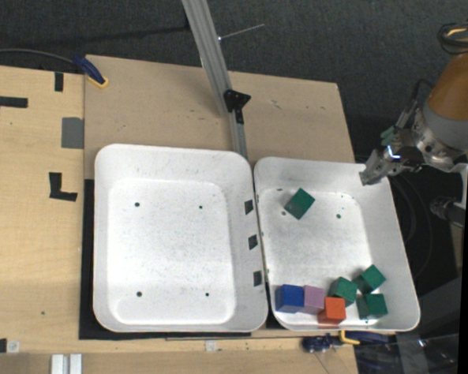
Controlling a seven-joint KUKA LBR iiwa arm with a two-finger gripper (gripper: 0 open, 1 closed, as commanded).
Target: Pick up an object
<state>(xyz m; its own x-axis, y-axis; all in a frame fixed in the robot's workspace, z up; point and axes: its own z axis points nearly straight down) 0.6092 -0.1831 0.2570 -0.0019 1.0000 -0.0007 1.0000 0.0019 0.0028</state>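
Camera view: the pincer (375, 173) hangs over the right bin's (389, 231) far right corner; I cannot tell its state. A lone green block (299, 203) lies toward the far edge. Blocks crowded in the near right corner (336, 297) could jam or slip a grasp.

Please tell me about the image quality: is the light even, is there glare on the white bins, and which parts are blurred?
Camera view: light is fairly even; the left bin and right bin look bright and grainy, with mild glare and soft shadows under the blocks; the lone green block is reasonably sharp; the gripper at the right is dim and slightly blurred.
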